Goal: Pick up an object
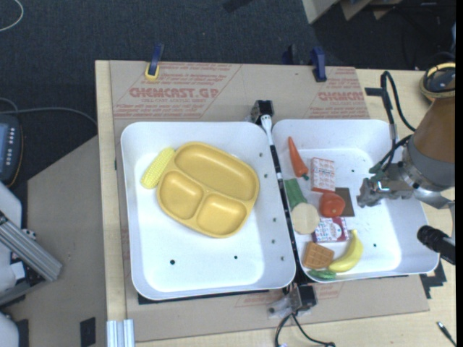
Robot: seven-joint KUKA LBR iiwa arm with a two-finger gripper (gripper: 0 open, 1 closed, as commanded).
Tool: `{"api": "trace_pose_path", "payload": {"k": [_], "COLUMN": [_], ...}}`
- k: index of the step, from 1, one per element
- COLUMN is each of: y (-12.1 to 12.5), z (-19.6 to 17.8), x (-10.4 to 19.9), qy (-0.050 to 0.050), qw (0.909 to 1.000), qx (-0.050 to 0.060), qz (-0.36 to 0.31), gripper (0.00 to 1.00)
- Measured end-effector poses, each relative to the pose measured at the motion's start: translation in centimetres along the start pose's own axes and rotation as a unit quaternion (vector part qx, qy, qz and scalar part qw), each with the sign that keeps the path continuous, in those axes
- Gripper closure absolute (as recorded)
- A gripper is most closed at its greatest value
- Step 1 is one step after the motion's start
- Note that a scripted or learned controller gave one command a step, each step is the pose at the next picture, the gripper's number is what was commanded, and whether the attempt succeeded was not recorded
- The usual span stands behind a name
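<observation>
two white bins sit on the worktop; left bin (145, 251) has a yellow tray (207, 189) and corn (157, 168). right bin (376, 139) holds carrot (296, 158), tomato (332, 205), banana (349, 255), waffle (317, 255). gripper (369, 194) hovers just right of the tomato, jaws state cannot tell.

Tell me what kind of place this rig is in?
Likely a robotics lab test cell. A clamped cardboard-covered bench holds two white bins, loaded with toy food like a banana and a yellow divided plate. The grey arm reaches in over dark carpet, cables trailing.
</observation>
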State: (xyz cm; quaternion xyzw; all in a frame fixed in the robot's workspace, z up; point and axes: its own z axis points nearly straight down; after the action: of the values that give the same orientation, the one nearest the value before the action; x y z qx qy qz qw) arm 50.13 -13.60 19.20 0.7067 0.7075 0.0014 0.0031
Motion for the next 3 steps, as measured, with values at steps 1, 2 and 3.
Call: {"api": "trace_pose_path", "payload": {"k": [1,2,3], "y": [0.2,1.8,2.7], "z": [-3.5,-2.8,-2.3], "x": [0.0,5.1,11.3], "qy": [0.0,0.001,0.002], "qw": [1.0,1.0,1.0], "qx": [0.0,0.002,0.003], "qz": [0.0,-0.002,-0.003], "gripper": [1.0,1.0,1.0]}}
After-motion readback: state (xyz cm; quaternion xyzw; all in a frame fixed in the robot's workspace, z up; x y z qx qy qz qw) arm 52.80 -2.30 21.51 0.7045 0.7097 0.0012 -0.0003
